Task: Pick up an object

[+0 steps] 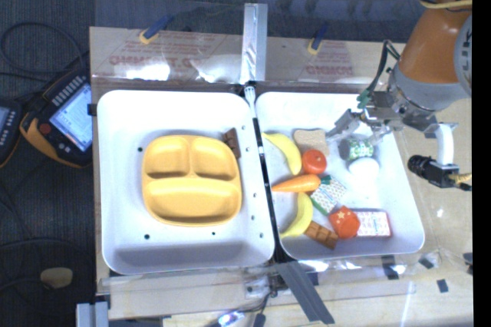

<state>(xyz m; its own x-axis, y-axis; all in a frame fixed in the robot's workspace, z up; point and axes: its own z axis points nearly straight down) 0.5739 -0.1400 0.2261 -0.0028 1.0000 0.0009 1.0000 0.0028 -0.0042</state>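
**A:** Where is the gripper point(359, 126)?

**B:** Over the far right part of the right bin point(406, 199), at the end of the grey arm with its orange band point(433, 41). Its two fingers are spread apart, with nothing between them.

**A:** What lies closest to it?

**B:** A small green-and-white object point(358, 148) right under the fingers, and a white egg-like piece point(364, 168) just nearer than that. I can't tell whether the fingers touch either one.

**A:** And further left?

**B:** A slice of bread point(309, 137) and a red tomato point(314, 161), touching. An orange carrot point(296, 183) lies across the bin's left side, between two bananas: one far point(285, 150), one near point(300, 216).

**A:** The near end?

**B:** A patterned green card point(328, 197), a second red tomato point(345, 222), a pink-and-white box point(374, 224) just right of it, and a brown chocolate piece point(323, 236).

**A:** The left bin point(123, 187)?

**B:** It holds a yellow divided plate point(192, 180), with a small brown block point(232, 141) at its far right corner.
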